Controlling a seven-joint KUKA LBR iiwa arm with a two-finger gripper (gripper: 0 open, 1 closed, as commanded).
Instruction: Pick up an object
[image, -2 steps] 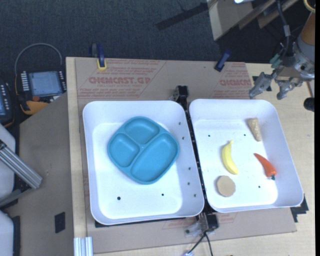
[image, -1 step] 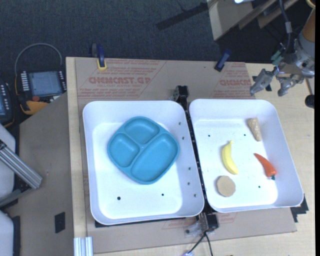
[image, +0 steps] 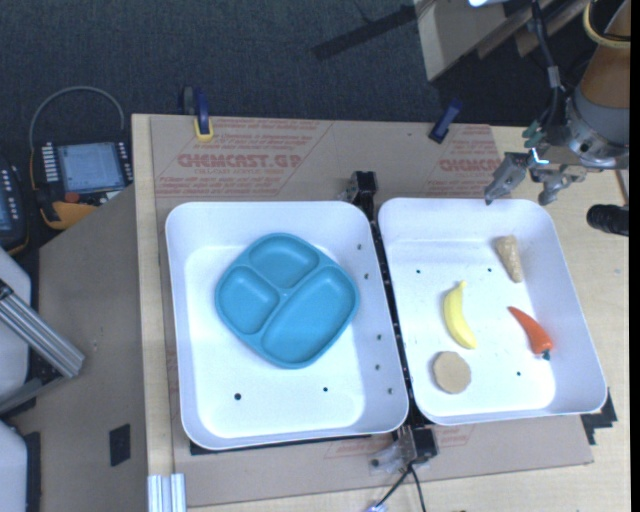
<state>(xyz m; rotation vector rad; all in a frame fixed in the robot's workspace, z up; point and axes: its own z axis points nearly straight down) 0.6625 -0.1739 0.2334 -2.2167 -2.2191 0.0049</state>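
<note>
A round tan cookie-like disc (image: 451, 373) lies nearest the camera, low in the right-hand bin (image: 575, 395), 1 of 4 items spread across that bin's floor. Just above it lies a yellow banana (image: 458, 316); a red-orange pepper (image: 530, 330) rests toward the bin's right side, and a pale tan bread-like piece (image: 509, 258) sits nearer the far edge. All 4 lie apart from one another, none touching.

The left-hand bin (image: 190, 400) carries a blue 3-compartment plate (image: 287, 300), flat on the bin floor.

The arm's tool (image: 526, 180) hangs at the far right corner of the right bin, above its rim, with its 2 fingers spread apart and nothing between them. No item has yet been lifted, so the pick appears to be at its approach stage.

The bread-like piece is the closest candidate. A clean pick would likely mean centering the spread fingers over the piece, turning the wrist so they close across its narrow width rather than its length, and descending straight down. The slick, curved banana and the thin disc look harder to pinch, and either could slip free or skid along the smooth bin floor.
</note>
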